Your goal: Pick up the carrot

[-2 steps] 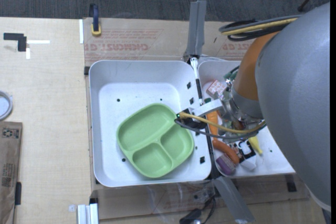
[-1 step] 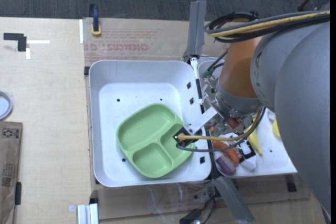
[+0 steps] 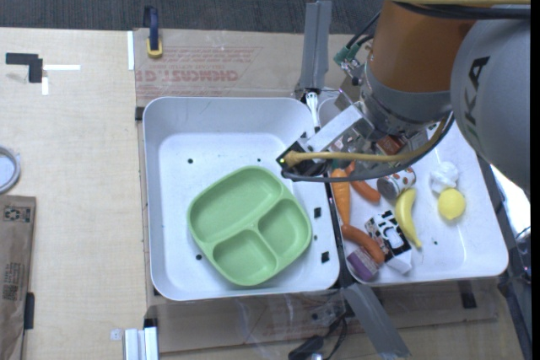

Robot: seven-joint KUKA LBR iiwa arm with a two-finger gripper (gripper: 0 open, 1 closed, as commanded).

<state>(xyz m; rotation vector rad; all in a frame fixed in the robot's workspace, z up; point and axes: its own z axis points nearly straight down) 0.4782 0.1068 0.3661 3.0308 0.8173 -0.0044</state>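
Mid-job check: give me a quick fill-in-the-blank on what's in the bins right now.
The green plate has ____ compartments. The carrot lies in the bin at the view's ____. Between the carrot and the lemon lies a yellow ____.
Missing: three; right; banana.

carrot (image 3: pixel 340 200) tip under arm (image 3: pixel 439 21), ring (image 3: pixel 5 169) cropped left
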